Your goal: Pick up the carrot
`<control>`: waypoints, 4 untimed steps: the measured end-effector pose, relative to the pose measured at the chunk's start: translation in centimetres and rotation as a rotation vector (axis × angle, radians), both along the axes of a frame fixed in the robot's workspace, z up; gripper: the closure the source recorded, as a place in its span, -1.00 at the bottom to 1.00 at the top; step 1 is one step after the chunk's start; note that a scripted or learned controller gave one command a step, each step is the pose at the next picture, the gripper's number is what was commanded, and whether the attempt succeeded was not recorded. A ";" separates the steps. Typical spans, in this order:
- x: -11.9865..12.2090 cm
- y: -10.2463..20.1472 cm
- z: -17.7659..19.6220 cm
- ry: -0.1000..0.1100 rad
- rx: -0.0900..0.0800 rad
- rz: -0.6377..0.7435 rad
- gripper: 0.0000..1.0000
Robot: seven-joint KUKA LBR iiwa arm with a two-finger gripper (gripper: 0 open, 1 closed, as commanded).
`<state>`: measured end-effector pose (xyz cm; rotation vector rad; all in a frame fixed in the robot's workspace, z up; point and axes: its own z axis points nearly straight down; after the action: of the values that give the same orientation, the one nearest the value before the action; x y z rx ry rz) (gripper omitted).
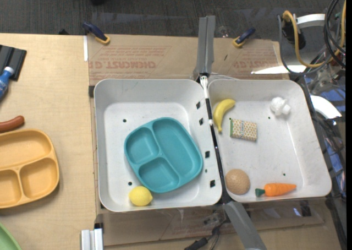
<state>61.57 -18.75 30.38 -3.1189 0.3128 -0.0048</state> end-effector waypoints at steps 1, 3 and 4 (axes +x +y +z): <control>-3.4 -3.4 13.7 0.000 0.002 -0.143 1.00; -8.4 -0.9 -21.2 0.007 -0.001 -0.004 1.00; -9.3 -3.3 -12.1 0.002 -0.001 -0.028 1.00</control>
<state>52.30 -22.09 18.30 -3.1156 0.3570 -0.0020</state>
